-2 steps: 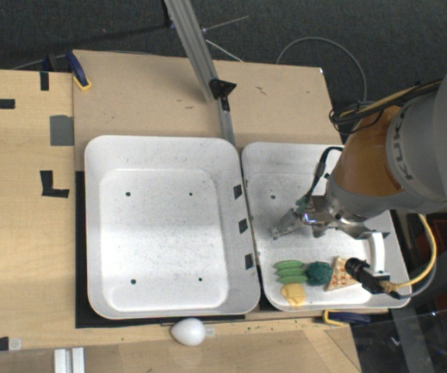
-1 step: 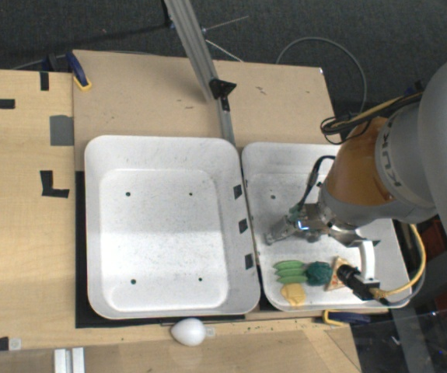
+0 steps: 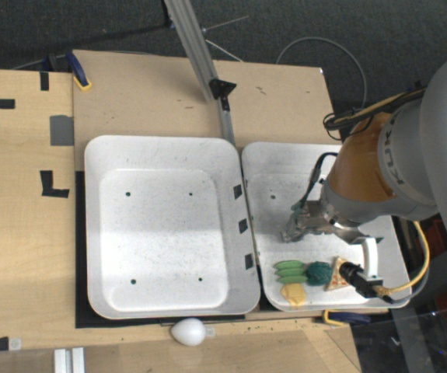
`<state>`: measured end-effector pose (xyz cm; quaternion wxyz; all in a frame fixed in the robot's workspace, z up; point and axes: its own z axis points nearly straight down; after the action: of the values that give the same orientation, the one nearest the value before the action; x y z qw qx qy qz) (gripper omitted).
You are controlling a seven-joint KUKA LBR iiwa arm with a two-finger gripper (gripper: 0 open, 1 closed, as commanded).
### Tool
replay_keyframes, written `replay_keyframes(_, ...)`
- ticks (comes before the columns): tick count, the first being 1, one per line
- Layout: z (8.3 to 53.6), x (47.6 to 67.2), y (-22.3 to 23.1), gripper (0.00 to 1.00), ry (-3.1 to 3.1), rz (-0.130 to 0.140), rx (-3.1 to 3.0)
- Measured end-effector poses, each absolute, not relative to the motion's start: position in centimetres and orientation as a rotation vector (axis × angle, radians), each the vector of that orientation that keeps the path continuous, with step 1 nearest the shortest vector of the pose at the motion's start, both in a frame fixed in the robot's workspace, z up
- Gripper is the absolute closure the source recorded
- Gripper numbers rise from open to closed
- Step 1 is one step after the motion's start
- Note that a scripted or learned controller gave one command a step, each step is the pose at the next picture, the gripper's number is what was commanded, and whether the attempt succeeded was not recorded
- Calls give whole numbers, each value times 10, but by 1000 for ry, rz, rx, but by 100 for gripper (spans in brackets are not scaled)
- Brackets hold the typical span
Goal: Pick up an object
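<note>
On the tan wooden bench (image 3: 153, 92), the right shallow white bin (image 3: 281, 169) holds small green and yellow toys (image 3: 305, 274) along its front edge; the two-finger gripper (image 3: 295, 230) hovers mid-bin, grip state unclear.

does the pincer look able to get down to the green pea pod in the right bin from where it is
Probably yes. The pincer hangs over the right bin, close above the green pea pod, with bare bin floor between them. The dark green toy touching the pod could crowd a grasp.
</note>
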<state>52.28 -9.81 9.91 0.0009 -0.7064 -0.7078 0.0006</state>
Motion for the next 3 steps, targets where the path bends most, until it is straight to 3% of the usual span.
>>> replay_keyframes(2, 204, 518, -99, 100, -2225, -3, -2222)
replay_keyframes(3, 198, 529, -49, 100, -2227, 0, -2212)
